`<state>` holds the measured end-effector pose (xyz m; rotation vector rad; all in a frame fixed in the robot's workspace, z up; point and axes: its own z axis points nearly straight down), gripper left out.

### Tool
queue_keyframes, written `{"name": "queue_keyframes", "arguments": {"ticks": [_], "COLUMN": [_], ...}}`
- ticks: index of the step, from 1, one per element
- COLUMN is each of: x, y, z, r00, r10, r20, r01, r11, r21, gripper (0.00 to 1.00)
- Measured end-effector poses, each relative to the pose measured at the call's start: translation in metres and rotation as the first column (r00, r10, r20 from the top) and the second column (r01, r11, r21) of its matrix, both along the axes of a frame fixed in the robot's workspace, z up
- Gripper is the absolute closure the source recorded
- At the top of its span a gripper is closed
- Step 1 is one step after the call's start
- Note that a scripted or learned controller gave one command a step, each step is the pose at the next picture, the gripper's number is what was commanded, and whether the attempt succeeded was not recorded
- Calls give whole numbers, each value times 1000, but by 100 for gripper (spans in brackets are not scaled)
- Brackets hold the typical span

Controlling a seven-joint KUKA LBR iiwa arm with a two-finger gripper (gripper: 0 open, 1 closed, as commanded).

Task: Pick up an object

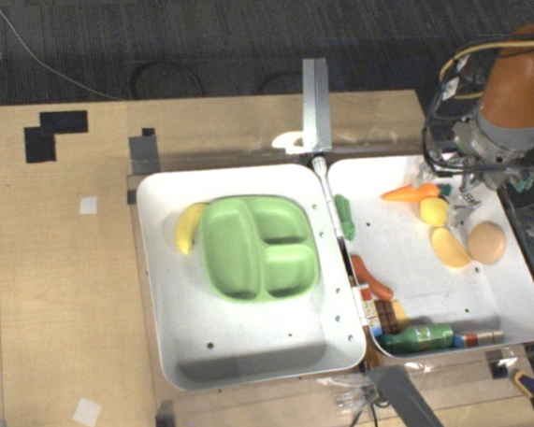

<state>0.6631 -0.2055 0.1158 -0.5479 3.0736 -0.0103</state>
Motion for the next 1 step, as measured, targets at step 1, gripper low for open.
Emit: {"name": "queue_keyframes", "arguments": {"ticks": [1], "x": [-29], "y": [61], "z": [-27], "r00": [985], "r10": [170], "r20": [-8], "r01": [-170], "r11": [985], "r21": [2], "gripper": [0]}}
